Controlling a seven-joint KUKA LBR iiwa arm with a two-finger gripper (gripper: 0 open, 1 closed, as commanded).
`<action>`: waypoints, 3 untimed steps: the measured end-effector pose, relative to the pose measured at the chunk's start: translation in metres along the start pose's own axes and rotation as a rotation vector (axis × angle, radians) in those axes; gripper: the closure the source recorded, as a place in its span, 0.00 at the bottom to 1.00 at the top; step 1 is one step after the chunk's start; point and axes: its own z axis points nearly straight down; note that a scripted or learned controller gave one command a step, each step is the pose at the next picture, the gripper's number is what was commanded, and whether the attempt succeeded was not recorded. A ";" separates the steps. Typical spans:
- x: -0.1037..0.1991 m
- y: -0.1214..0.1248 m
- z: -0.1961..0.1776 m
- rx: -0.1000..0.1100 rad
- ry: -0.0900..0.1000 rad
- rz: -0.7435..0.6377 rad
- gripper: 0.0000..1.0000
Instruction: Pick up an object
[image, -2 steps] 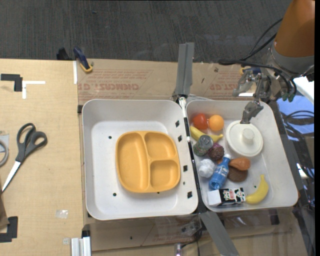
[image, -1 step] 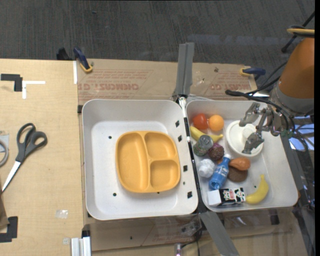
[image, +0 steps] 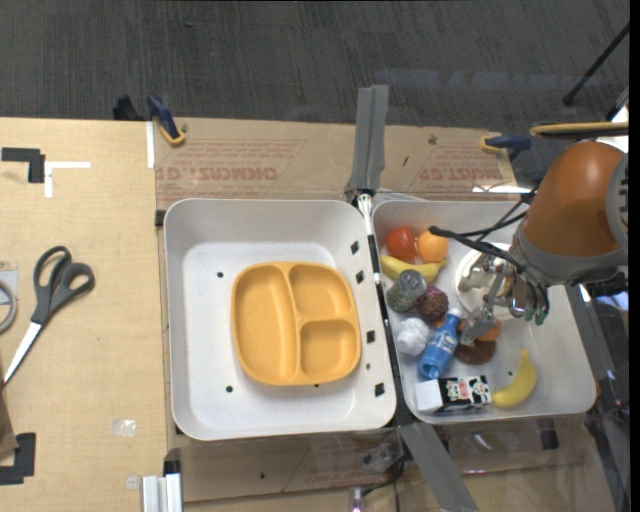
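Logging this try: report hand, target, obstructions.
Hand low in right bin, over brown item. Nothing seen held. Blue bottle crowds it on one side; banana lies apart.

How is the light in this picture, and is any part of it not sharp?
Camera view: the light is even and soft, with faint shadows inside the left bin around the yellow plate; the small objects in the right bin near the gripper look slightly blurred.

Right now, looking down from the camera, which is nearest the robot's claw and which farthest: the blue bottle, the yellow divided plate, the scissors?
1. Blue bottle, just left of the gripper, same bin.
2. Yellow divided plate, in the left bin.
3. Scissors, on the bench, far left.
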 end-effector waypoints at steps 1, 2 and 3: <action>-0.003 0.001 -0.011 0.001 -0.010 -0.002 1.00; -0.013 0.053 -0.114 0.001 0.006 0.102 1.00; -0.067 -0.015 -0.205 0.002 0.006 0.139 1.00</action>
